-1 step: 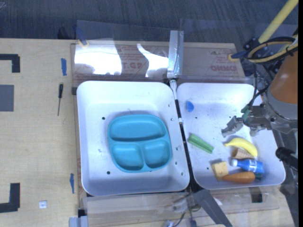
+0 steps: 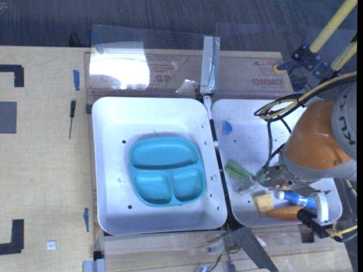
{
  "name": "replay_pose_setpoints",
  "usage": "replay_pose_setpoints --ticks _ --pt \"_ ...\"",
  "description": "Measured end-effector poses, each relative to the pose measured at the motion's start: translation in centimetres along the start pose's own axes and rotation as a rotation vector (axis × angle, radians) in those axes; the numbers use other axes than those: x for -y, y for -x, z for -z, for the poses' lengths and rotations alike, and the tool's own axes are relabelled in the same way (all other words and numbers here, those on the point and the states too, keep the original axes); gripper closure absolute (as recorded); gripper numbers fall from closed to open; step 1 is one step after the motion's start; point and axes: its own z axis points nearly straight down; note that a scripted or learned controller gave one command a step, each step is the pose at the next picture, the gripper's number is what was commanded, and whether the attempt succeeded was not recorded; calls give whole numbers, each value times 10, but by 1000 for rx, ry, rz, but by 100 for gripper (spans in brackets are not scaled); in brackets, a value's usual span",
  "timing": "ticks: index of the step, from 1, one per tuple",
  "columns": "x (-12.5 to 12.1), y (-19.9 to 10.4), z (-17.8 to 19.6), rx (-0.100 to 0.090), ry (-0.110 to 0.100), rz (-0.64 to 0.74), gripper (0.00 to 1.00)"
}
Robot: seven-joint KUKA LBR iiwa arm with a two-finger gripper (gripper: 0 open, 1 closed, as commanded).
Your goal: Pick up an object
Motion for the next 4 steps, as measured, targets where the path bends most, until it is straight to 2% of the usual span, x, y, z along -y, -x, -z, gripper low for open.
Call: replay_pose_setpoints --ticks 1,2,3,4 --pt "-68 46 -2 2 3 -40 0" --pt "-105 38 -3 2 1 -206 0" --pt "-96 100 0 -13 7 -236 0" --pt "-94 137 62 3 3 -231 0"
